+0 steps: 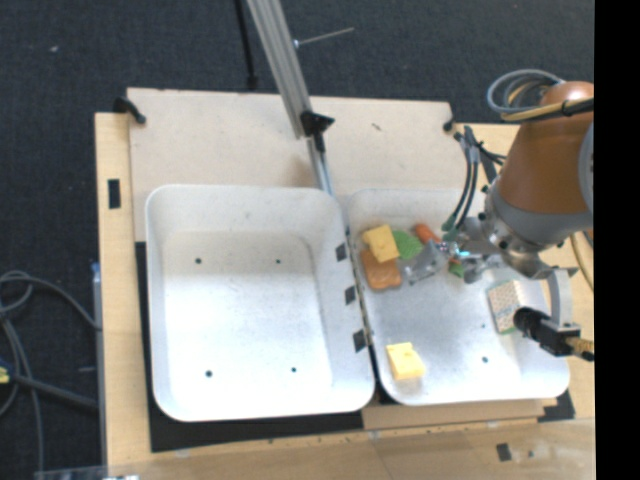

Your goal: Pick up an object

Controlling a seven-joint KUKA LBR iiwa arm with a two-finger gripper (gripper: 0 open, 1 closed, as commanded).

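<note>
The right bin (450, 388) holds a yellow block (380, 243) lying on a brown piece (382, 273), with a green piece (408, 243) and a small orange-red piece (426, 233) beside them at its far side. A second yellow block (404, 360) lies near the front wall. A pale speckled piece (504, 303) rests at the right, under the arm. My gripper (432, 264) hangs low over the bin's far middle, just right of the brown piece and below the green one. Nothing shows between its fingers.
The left bin (170, 268) stands next to the right one, sharing a middle wall. A slanted metal post (285, 58) rises behind the bins. Cables run down the arm (545, 183) at the right, and a black connector (535, 328) overhangs the right bin's edge.
</note>
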